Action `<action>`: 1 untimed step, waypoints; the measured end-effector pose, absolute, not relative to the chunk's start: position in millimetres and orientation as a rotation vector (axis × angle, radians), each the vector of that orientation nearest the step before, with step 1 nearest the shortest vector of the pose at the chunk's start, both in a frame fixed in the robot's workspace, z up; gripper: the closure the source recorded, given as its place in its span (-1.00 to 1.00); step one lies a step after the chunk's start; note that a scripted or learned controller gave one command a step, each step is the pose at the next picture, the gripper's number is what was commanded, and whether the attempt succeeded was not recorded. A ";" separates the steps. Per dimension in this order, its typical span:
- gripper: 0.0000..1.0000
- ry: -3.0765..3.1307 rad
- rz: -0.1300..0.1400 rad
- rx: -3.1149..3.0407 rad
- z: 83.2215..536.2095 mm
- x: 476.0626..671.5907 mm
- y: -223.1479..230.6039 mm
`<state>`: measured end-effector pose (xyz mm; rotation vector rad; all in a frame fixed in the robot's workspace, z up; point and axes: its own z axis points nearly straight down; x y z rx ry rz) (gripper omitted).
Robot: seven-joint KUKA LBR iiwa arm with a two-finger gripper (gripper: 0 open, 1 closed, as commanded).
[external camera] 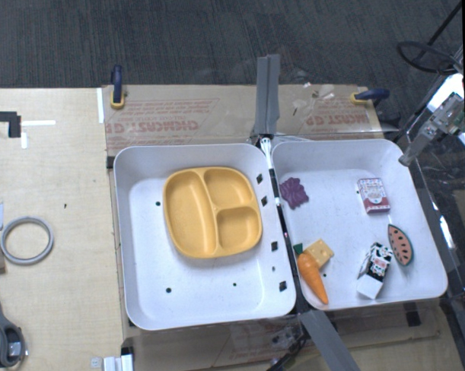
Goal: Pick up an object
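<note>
You have two white bins side by side on the desk [57,187]. The left bin [145,298] carries one yellow divided plate [213,212], prob. lying there flat as a drop place, not as a thing to grasp. The right bin [343,291] keeps all the small items, so the pick should come from this side, I think.

Count in the right bin — 6 things:
- 1 purple grape bunch [294,192], near the divider
- 1 small red-white box [374,196], lying flat
- 1 watermelon slice [401,244], close to the right wall
- 1 cow-print carton [375,269], lying on its side
- 1 cheese piece [320,252], touching the carrot
- 1 carrot [313,278], beside the divider wall

The items are mostly spread apart, which gives room for approach; only cheese and carrot crowd together.

The end effector [441,120] hangs at the right edge, outside the bin, near its far right corner — whether it is spread or pressed together you cannot tell. It carries nothing visible.

On the desk at left: 1 grey tape ring [25,240] and 1 pair of scissors [8,342].
</note>
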<state>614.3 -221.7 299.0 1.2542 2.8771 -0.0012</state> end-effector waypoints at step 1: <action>-1.00 2.689 -0.002 1.623 214.7 639.8 -221.8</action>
